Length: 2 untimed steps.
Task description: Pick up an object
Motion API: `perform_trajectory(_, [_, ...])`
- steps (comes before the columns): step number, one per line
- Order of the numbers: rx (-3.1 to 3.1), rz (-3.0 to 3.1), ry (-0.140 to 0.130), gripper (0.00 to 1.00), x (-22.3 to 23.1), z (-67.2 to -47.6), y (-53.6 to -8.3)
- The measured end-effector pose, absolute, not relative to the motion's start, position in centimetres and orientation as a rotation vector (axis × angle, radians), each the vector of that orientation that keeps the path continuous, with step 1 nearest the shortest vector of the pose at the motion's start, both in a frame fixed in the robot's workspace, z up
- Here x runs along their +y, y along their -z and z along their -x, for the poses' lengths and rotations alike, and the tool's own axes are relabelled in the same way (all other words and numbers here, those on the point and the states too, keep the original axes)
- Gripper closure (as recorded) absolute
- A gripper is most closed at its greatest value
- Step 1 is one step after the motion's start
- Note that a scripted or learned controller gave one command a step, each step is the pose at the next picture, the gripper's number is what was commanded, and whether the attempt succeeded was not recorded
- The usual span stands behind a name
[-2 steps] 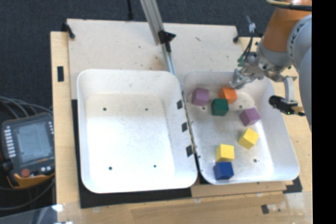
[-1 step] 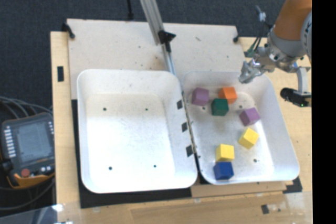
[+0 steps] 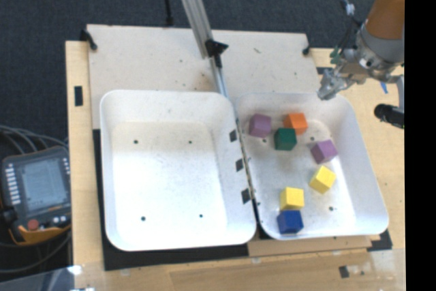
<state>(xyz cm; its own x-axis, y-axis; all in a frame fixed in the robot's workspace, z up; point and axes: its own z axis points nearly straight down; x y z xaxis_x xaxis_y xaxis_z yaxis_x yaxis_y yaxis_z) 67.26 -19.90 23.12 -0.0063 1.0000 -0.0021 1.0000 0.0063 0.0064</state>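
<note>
Tabletop cut off along the near edge, with a grey handheld controller hanging off the near left, partly out of frame. Nearest in the right bin: blue cube, tight against the near rim and just beside the divide between bins, little room on those sides. Just beyond and touching or nearly so, yellow cube. Second yellow cube further right, tilted, open floor around it. Beyond that, purple cube, apart from the right wall. Farther still, green cube pressed close between another purple cube on the left and orange cube behind; hard to tell touching from merely close. Left bin speckled with dark marks. Slanted metal rail crossing the far tabletop down to the bins' junction. Gripper above the far right corner of the right bin, well apart from every cube; blurred and small, so jaws open or closed impossible to tell. Arm cut off at the right.
</note>
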Motion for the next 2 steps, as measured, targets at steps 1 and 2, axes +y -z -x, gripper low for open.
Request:
perform_trajectory(1, [2.226, -2.215, -0.002, 1.0, -15.5, -66.2, -23.7])
perform_trajectory(2, [2.228, -2.215, -0.001, 1.0, -11.2, -65.9, -23.3])
